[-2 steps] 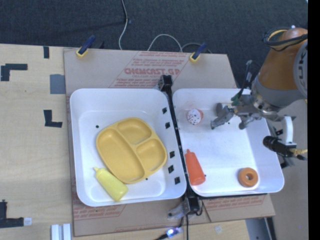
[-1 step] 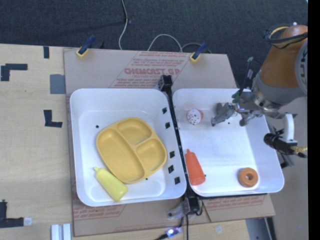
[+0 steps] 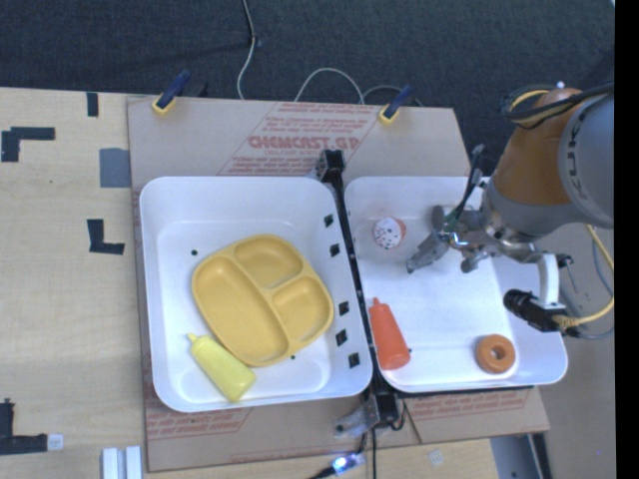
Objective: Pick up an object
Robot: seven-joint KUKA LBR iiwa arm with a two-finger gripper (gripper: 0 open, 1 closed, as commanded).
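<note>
Two white bins sit mid-frame. One yellow divided plate (image 3: 263, 298) and one yellow bottle (image 3: 222, 366) lie in the left bin (image 3: 160, 267); one orange bottle (image 3: 388, 334), one doughnut (image 3: 495, 353) and one small ball (image 3: 388, 232) in the right bin (image 3: 539, 372). One gripper (image 3: 447, 249) hangs there, fingers apart, holding nothing.

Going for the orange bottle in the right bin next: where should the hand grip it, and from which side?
Judging by its pose, grip the orange bottle across its wider body, coming straight down from above. It lies flat along the bin's left wall, so only one long side looks open; the narrower cap end offers less to hold.
</note>
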